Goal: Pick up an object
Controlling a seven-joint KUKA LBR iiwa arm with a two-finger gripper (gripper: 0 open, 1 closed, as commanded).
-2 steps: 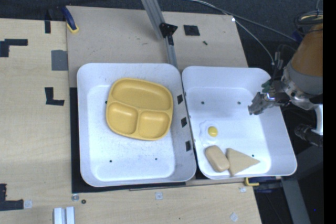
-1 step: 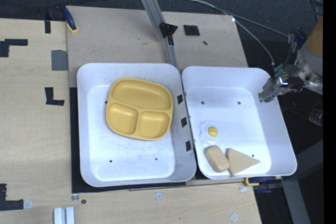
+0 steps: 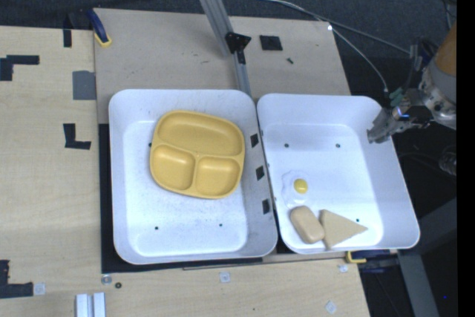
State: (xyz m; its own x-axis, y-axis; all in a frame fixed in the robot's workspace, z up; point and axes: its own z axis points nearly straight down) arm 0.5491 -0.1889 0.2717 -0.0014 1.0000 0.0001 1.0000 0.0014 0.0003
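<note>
Over the right bin's (image 3: 386, 182) far edge I see the gripper (image 3: 380, 130), grip state unclear, while a smooth yellow three-part plate (image 3: 197, 154) fills the left bin (image 3: 126, 182).

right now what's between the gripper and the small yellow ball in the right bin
Only bare white floor of the right bin lies between the gripper at its far right rim and the yellow ball, as the camera view shows.

The right bin (image 3: 338, 111) lies open across its far half, its near corner crowded by three small pieces (image 3: 320, 219).
</note>
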